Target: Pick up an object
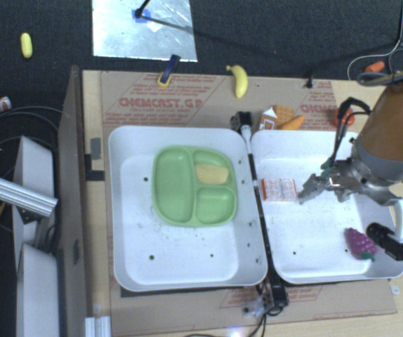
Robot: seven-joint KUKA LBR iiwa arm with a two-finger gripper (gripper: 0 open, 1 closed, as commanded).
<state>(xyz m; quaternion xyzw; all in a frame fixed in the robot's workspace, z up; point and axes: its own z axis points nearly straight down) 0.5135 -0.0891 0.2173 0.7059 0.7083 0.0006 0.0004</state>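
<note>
Gripper low over the right bin, fingers pointing toward the divider between the bins; how far they are parted cannot be told at this size, and nothing is seen between them, so the pick appears not yet made; the grasp, the lift and the carry all remain, by this judgement; just beyond the fingertips, toward the divider, a small red-and-white packet lies flat on the bin floor, the nearest candidate; behind the gripper and toward the bin's near corner, a purple grape bunch rests beside the arm's black fittings, which may crowd an approach there; farther off, past the divider, the left bin holds a green divided plate with a pale yellow item in one compartment; beyond the bins, on the board, an orange carrot-like piece and a yellow banana
</note>
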